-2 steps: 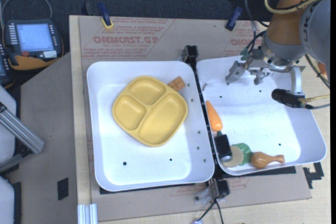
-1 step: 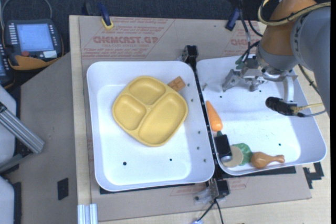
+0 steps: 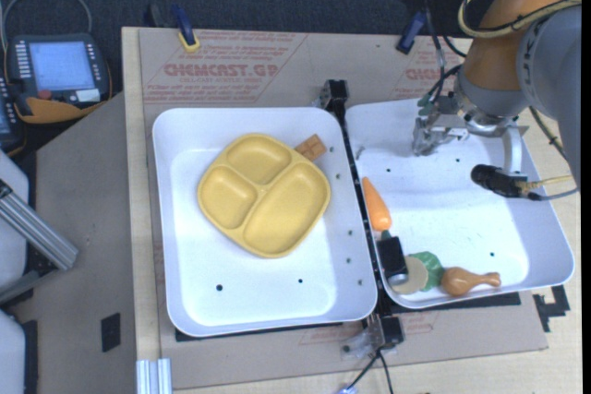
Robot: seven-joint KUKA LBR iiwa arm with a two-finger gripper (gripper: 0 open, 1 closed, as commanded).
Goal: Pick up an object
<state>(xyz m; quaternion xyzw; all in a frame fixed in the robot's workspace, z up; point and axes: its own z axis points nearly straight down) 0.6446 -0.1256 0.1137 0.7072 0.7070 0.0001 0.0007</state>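
Note:
My gripper (image 3: 430,139) hangs over the far left part of the right bin (image 3: 531,240), above bare white floor. It holds nothing that I can see. Along that bin's left wall lies an orange carrot (image 3: 376,204). Nearer the front sit a black block (image 3: 391,258), a tan disc (image 3: 414,278), a green piece (image 3: 428,265) and a brown drumstick (image 3: 468,279). All of these lie well in front of the gripper.
The left bin (image 3: 185,263) holds a yellow divided plate (image 3: 265,194), with a small brown block (image 3: 311,146) at its far right edge. A black clamp (image 3: 334,93) sits between the bins at the back.

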